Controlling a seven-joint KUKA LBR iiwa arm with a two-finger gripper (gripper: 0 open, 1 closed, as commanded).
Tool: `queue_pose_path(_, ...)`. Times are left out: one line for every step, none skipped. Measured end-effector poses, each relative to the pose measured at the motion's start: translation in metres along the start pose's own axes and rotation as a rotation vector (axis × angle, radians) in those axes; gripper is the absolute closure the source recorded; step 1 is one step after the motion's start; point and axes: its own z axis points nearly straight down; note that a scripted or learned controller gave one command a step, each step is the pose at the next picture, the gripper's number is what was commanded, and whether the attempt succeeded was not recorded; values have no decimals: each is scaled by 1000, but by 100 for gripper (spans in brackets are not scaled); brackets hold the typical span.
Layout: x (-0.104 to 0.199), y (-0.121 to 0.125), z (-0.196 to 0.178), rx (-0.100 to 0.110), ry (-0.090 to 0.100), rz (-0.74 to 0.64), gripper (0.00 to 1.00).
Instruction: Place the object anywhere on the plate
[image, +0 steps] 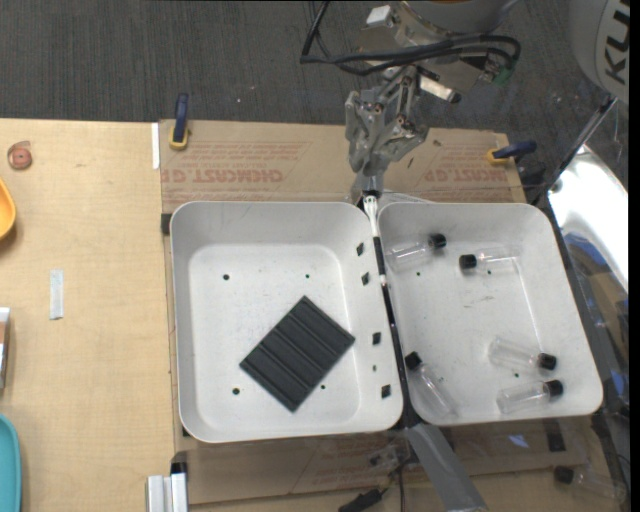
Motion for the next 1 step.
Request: queue_pose_path(0, 0, 0, 0, 0, 0, 0)
